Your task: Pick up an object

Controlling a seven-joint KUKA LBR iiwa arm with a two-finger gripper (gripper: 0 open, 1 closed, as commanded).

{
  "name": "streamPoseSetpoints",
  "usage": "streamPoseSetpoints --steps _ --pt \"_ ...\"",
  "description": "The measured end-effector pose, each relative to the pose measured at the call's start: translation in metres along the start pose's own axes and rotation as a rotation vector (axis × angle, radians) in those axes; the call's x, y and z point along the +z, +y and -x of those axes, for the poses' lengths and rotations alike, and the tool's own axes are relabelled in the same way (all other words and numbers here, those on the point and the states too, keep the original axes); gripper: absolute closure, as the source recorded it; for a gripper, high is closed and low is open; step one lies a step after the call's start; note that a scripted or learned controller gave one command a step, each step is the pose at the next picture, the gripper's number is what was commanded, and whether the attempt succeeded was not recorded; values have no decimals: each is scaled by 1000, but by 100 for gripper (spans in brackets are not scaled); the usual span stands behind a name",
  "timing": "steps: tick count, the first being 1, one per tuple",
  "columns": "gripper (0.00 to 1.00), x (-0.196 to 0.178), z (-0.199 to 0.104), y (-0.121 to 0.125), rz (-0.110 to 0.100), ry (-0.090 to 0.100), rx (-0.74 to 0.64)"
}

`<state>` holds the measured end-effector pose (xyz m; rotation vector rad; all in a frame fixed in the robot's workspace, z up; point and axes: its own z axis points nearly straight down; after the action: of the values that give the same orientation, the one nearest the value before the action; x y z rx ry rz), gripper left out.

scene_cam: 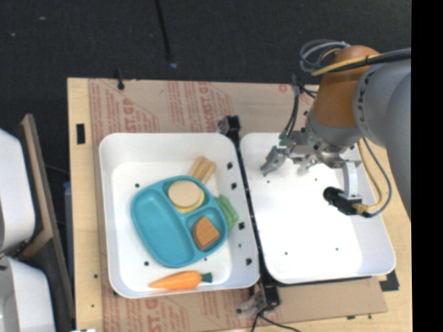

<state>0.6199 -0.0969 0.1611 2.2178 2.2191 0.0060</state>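
Note:
The left bin [111, 185] holds a blue compartment tray [156, 227] carrying a round tan biscuit [186, 194] and a brown toast piece [206, 232]. A wooden block [202, 168] lies at the tray's far edge and a green piece [228, 211] sits at its right side. An orange carrot [176, 281] rests near the bin's front wall. My gripper [289, 163] hovers over the far left part of the right bin [311, 247], open, with nothing between its fingers. It is well apart from all the objects.
The grey arm with its orange band [339, 95] covers the right bin's far corner. A black fitting on a cable [342, 200] hangs off the arm over that bin. A black clip [230, 125] sits where the bins meet at the back.

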Motion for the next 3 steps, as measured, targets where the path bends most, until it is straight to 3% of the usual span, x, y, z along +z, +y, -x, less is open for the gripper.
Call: streamPoseSetpoints --steps 1,2,3 --pt "0 -7 2 -27 -5 0 2" --pt "0 -40 13 -34 -3 0 66" --pt "0 -54 -13 -35 -4 0 -19"
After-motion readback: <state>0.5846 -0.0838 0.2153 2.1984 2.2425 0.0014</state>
